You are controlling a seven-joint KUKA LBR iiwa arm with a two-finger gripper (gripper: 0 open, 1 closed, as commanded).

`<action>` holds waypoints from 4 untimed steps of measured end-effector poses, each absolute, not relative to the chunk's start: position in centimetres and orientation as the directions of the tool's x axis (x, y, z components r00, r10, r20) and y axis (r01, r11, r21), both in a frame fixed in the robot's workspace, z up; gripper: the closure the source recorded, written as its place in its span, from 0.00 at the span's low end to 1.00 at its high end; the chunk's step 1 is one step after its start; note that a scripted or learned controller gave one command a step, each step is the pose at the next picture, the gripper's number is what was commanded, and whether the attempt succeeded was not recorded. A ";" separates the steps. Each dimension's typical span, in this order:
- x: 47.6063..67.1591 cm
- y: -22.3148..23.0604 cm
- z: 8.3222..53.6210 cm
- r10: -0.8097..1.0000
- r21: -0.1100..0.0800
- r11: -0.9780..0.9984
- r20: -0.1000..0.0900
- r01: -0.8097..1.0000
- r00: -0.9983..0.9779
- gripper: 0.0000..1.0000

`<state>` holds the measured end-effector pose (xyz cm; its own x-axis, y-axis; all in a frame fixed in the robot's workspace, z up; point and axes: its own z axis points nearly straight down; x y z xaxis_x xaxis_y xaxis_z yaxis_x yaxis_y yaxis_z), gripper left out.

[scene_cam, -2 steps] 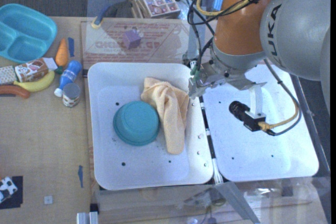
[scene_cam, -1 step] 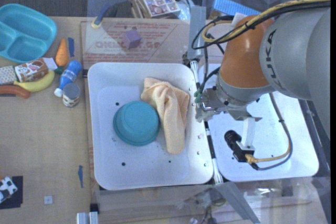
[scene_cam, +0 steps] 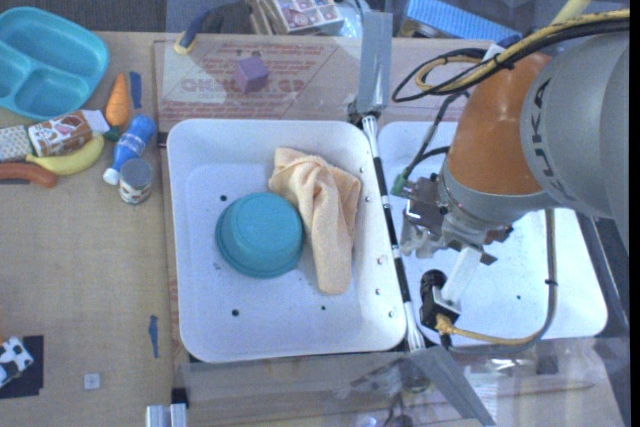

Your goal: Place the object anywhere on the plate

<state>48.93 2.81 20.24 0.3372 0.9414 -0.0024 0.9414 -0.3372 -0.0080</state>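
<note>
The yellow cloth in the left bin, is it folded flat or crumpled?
Crumpled: the yellow cloth lies bunched in loose ridges beside the blue plate.

The arm's wrist (scene_cam: pixel 505 150) covers much of the right bin (scene_cam: pixel 585 300), and the gripper (scene_cam: pixel 440 250) hangs beneath it, hidden too far to read how it stands. At the bench's left edge the teal tray (scene_cam: pixel 45 65) and a red strip (scene_cam: pixel 25 173) run out of view. The checkered item (scene_cam: pixel 15 360) at the lower left corner is cut off and too small to identify.
</note>
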 end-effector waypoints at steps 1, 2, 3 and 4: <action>48.0 -5.4 21.2 0.984 -0.004 -0.178 0.000 0.984 0.178 1.00; 48.0 -9.8 20.3 0.766 -0.003 -0.642 -0.004 0.766 0.642 1.00; 48.0 -14.9 19.4 0.572 -0.003 -0.820 -0.004 0.572 0.820 1.00; 48.0 -20.7 18.9 0.206 -0.003 -0.979 -0.006 0.206 0.979 1.00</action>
<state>47.99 -20.69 18.90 0.9786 0.2058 -0.0056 0.2058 -0.9786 -0.0027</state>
